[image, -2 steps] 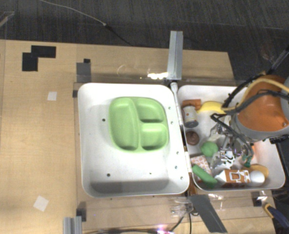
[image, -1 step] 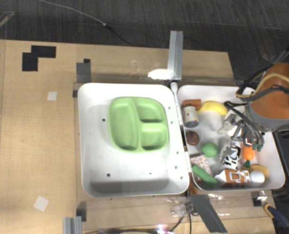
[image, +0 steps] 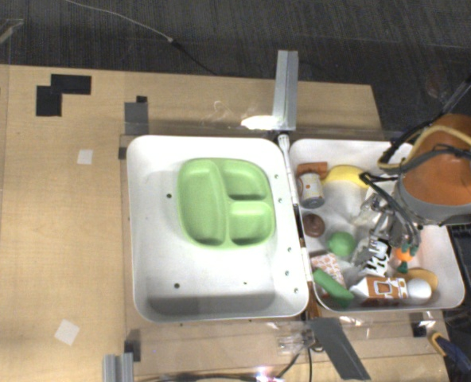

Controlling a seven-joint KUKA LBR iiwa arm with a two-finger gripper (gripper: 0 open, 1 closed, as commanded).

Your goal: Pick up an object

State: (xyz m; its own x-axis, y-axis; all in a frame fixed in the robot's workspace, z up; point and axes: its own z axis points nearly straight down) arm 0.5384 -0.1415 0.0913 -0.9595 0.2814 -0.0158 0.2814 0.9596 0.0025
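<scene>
**Crowded bin, tight pick: plenty of ways this goes sideways**

So the arm (image: 446, 177) is reaching into the right bin (image: 450, 293) and the gripper (image: 376, 249) is down in the middle of the clutter. Honestly I can't tell how far the claw is spread or whether it has anything in it, since the wrist hardware and cables blur into the stuff underneath.

The candidates for picking are all packed in that right bin: a green ball (image: 341, 243) just left of the gripper, a brown-and-white bottle (image: 395, 289) lying along the near wall, a green pepper-shaped thing (image: 332, 286) in the near-left corner, a small can (image: 309, 189), a yellow fruit (image: 345, 175) further back. The left bin (image: 152, 213) just has a green divided tray (image: 225, 201).

What I'd worry about:
- the ball looks like it would roll away if a fingertip nudges it off-centre
- the bottle is touching its neighbours, so the claw could pinch two things or wedge on one
- items are hard against the walls, so a finger could hit the rim instead
</scene>
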